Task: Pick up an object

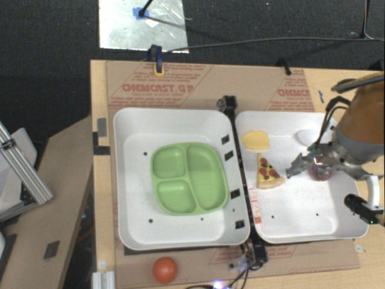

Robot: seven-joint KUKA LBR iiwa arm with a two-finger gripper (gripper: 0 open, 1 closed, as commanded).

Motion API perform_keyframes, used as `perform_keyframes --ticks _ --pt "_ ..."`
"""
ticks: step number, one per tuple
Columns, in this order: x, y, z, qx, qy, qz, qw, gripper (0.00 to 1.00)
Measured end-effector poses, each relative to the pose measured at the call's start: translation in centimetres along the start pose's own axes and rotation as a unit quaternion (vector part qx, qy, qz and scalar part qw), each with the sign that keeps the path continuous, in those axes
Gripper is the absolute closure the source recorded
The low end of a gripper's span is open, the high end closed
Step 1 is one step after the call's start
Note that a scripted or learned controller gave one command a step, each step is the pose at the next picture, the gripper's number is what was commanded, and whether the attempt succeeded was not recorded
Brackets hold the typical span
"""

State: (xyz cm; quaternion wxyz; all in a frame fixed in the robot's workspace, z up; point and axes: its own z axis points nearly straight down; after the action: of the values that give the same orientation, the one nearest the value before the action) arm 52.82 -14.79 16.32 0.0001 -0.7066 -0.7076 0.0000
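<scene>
Pizza slice (267, 173) just beside hand (304, 161)

Both shallow plastic bins (180, 125) are plain white. The divided plastic plate (188, 178) is pale green. The toy pizza slice (267, 173) is tan with red dots, and the round flat piece (256, 140) is yellow. There's an orange-red ball (165, 270) on the tan cardboard tabletop (252, 86), which has reddish lettering. The arm (364, 122) is grey and orange.
</scene>
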Motion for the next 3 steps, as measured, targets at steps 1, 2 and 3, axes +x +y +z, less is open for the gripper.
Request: perform_keyframes --ticks 1,2,3 --pt "0.1 0.6 6.1 0.001 0.000 0.000 1.0000 0.00" --pt "0.1 0.9 7.5 -0.002 0.001 0.000 1.0000 0.00" --pt "0.1 1.1 6.2 -0.006 0.000 0.000 1.0000 1.00"
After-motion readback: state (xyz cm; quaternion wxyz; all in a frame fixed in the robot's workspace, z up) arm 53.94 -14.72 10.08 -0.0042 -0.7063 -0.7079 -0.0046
